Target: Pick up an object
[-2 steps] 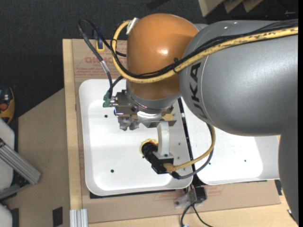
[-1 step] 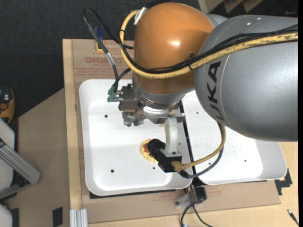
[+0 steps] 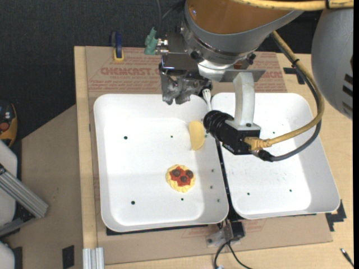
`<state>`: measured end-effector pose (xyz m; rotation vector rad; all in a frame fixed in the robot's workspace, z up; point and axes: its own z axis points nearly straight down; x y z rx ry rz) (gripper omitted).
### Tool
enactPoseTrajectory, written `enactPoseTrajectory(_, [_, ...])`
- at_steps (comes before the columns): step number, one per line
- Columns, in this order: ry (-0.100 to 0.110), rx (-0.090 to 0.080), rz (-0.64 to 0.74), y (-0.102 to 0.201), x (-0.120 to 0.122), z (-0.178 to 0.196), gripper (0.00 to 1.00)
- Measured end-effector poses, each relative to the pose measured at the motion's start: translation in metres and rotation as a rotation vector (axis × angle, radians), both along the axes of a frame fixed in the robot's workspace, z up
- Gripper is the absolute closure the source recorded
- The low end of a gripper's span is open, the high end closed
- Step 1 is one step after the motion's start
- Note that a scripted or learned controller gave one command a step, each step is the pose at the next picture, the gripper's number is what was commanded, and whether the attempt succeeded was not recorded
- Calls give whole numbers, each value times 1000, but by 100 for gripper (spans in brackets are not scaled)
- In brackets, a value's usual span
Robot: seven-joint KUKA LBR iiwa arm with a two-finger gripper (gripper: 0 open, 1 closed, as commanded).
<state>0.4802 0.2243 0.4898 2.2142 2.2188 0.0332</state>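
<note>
In the left bin (image 3: 129, 150) lie two objects. A small round tart (image 3: 180, 178) with a yellow rim, red filling and dark berries rests near the bin's middle front. A pale yellow slice (image 3: 196, 134) lies close to the bin's right wall. My gripper (image 3: 178, 91) hangs over the back edge of the left bin, up and to the left of the yellow slice and well behind the tart. I see nothing held in it. The arm's wide orange and grey wrist (image 3: 235, 10) hides the space above it.
The right bin (image 3: 280, 172) adjoins the left one. A black cylinder (image 3: 227, 132) on a white bracket, with a yellow cable (image 3: 297, 133), hangs from the arm over the bins' shared wall, right beside the yellow slice. Blue and green clamps (image 3: 118, 45) sit at the board's back edge.
</note>
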Motion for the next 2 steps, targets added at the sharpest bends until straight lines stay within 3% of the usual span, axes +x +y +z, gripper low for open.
enactPoseTrajectory(1, [35,-17,-4,0,-3,-148,100])
enactPoseTrajectory(2, [17,-9,-1,0,-1,-116,100])
